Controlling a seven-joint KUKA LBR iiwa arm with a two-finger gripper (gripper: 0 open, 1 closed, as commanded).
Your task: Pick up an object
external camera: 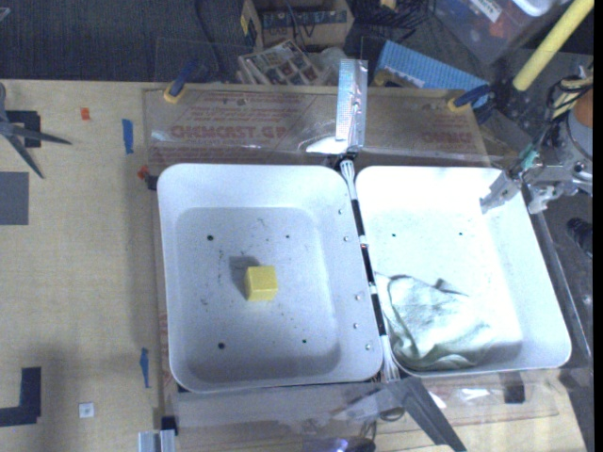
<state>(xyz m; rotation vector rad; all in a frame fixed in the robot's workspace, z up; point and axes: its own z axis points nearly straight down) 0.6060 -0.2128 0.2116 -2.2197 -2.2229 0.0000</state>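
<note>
Yellow block [262,282]: lies loose mid left bin [188,205], free for top grasp. Crumpled pale cloth [433,318]: right of block, next bin. Claw [516,182]: far right of block, parked; opening indiscernible, nothing seen held.

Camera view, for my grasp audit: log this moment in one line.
end effector: above right bin's upper right edge | yellow block: left bin | crumpled cloth: right bin

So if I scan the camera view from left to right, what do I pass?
Left bin → yellow block inside it → right bin → crumpled pale cloth inside that → gripper at the right bin's far right corner.
</note>
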